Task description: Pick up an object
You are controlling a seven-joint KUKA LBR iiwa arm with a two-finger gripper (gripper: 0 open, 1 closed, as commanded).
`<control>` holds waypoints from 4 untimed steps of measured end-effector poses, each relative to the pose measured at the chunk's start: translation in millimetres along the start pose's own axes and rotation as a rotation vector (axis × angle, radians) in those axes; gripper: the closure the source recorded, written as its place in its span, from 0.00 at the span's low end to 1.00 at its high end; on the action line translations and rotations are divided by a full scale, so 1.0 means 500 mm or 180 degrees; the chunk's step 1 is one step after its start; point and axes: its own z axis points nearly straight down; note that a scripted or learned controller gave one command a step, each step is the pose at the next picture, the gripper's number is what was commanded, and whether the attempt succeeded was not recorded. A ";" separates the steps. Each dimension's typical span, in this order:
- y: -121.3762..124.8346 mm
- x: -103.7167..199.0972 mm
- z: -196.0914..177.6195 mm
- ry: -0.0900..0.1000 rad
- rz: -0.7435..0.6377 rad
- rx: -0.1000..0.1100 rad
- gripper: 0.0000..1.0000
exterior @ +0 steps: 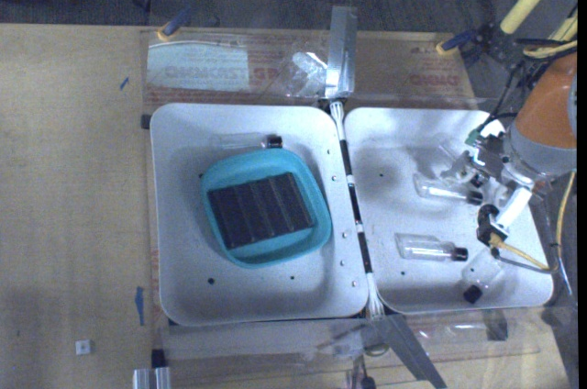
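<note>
While left bin (pixel 183 277) holds teal tray (pixel 266 205), right bin (pixel 385 149), clear tube (pixel 431 247).

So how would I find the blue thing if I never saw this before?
Look at the two white bins side by side and take the left bin, the one away from the arm. The blue tray lies in its middle, rounded and square-ish, with a dark ribbed panel on top. It is by far the biggest and the most colourful thing in the bins; the items in the right bin are small and clear.
</note>
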 end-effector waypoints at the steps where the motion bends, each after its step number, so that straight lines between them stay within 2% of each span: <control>1: 0.016 0.001 0.031 0.0004 -0.0102 0.0113 0.00; 2: 0.017 -0.006 0.014 -0.0023 -0.0099 0.0110 1.00; 3: 0.093 0.020 -0.234 -0.0045 0.0219 0.0134 1.00; 4: 0.094 0.222 -0.188 -0.0042 0.0103 0.0128 1.00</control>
